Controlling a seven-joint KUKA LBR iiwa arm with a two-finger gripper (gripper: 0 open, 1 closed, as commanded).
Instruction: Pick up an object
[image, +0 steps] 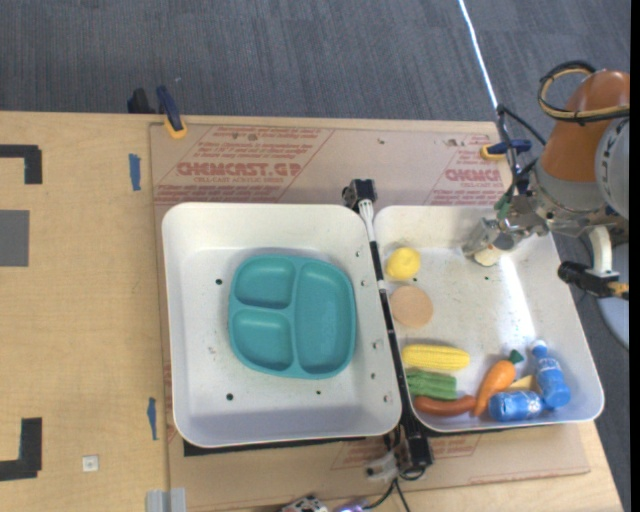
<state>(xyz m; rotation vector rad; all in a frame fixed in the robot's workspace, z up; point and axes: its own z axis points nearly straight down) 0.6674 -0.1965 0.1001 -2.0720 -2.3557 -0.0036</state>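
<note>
Gripper (487, 240) over right bin's (575, 330) far edge, jaw state unclear; drop straight, center on 1 item, lemon (403, 263) is isolated.

**Much of the arm out of frame, gripper hard to read**

From where I stand, the arm (590, 130) runs off the right edge, so its upper links are cut away. The gripper (492, 240) is a small grey blur over the right bin's (575, 330) far corner. A pale bit (486, 257) sits just beneath it, too small to name. Dark cabling (395, 470) at the bottom edge is cropped and unclear.
</note>
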